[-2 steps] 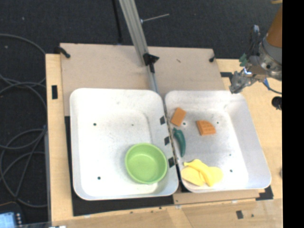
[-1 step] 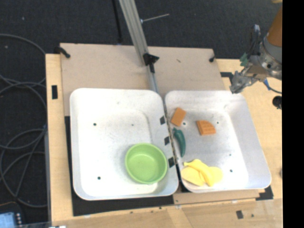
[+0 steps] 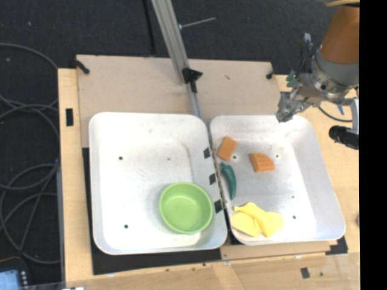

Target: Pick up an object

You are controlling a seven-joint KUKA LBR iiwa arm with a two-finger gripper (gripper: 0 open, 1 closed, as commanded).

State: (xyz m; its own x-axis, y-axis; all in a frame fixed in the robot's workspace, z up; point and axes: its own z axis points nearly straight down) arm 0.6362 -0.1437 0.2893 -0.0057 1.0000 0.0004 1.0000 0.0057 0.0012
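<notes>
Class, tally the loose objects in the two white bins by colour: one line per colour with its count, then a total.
Orange: 2, one block and another block
Green: 1, bowl
Teal: 1, curved piece
Yellow: 1, soft lump
Total: 5

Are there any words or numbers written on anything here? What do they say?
None can be read.
Green bowl: plain, no writing.
Two orange blocks: no marks.
Yellow thing and teal thing: no labels.
White bins: a few dark dots, no letters.
Robot arm's orange band and hand: no readable label; any small print is too blurred.
</notes>
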